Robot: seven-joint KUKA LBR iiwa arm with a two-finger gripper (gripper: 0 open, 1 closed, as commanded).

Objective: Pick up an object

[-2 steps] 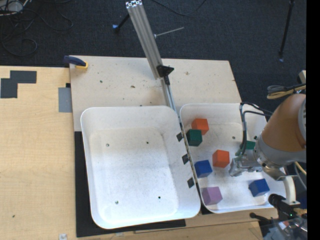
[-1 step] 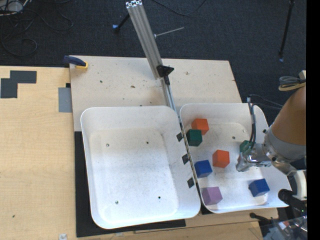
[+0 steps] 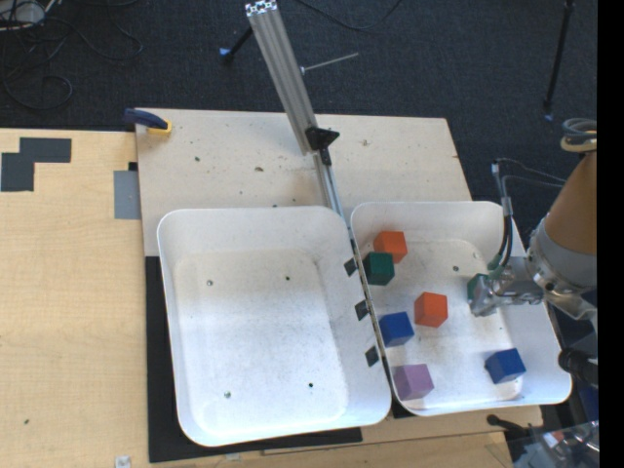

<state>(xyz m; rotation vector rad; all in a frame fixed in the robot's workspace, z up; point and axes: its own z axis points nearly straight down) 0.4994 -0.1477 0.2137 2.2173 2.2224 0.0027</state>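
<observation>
The gripper (image 3: 481, 295) is seen low over the right bin (image 3: 458, 214); whether anything is clamped cannot be told; the orange cube (image 3: 430, 309) lies just beside it; a centred, square descent is advised, well clear of the blue cube (image 3: 505, 365).

Right bin (image 3: 458, 217) holds six blocks: orange block (image 3: 391, 244) touching green block (image 3: 379, 268), red block (image 3: 431, 309), two blue blocks (image 3: 396, 328) (image 3: 505, 365), purple block (image 3: 413, 380). Gripper (image 3: 483, 294) sits low over the bin's right side, just right of the red block, nothing seen between its fingers. Left bin (image 3: 195, 224) beside it.
</observation>
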